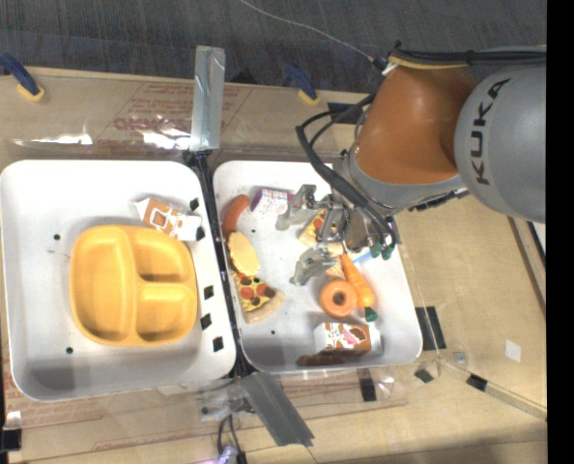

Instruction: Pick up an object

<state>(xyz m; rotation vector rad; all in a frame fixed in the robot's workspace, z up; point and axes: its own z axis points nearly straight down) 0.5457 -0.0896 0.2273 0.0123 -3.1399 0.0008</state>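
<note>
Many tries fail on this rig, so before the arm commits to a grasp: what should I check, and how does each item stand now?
1. Gripper over the right bin: ok.
2. Nothing between the fingers: ok.
3. Fingers apart: ok.
4. Target singled out: cannot tell; donut, carrot and pizza slice all lie close.
5. Donut apart from carrot: not ok, they touch.
6. Yellow tray away in the left bin: ok.

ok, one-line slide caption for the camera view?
KUKA gripper open above toy food in the right bin; yellow tray in the left bin.
</note>
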